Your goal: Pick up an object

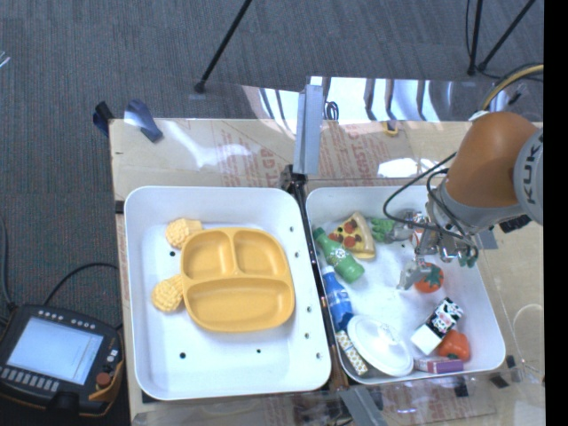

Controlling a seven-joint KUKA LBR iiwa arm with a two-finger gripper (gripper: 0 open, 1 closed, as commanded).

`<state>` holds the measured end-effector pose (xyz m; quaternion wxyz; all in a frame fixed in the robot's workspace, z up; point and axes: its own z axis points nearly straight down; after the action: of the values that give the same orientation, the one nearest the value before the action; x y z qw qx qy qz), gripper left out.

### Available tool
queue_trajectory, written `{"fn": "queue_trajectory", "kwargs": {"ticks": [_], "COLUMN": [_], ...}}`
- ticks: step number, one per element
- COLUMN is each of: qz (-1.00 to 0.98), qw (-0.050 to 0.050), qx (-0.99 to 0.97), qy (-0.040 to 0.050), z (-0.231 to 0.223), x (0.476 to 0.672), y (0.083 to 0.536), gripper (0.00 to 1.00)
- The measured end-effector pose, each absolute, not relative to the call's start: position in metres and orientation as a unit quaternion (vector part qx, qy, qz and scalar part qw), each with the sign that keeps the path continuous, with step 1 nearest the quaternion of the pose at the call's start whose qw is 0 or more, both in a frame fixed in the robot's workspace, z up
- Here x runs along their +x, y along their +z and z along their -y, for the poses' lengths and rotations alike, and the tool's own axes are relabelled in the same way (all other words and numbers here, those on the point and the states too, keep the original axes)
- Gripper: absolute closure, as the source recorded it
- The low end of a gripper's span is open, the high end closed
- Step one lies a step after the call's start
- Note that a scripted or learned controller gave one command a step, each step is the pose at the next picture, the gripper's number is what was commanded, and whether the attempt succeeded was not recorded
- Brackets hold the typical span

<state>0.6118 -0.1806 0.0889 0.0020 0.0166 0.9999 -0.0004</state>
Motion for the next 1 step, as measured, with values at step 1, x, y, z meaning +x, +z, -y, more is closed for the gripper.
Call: {"fn": "queue_trajectory", "kwargs": {"ticks": [1], "qz": [-1.0], "qw": [0.001], "qx": [0.018], "qy": [0.0007], "z": [0.1882], "x": [0.6239], "y": [0.0879], "gripper": [0.0]}}
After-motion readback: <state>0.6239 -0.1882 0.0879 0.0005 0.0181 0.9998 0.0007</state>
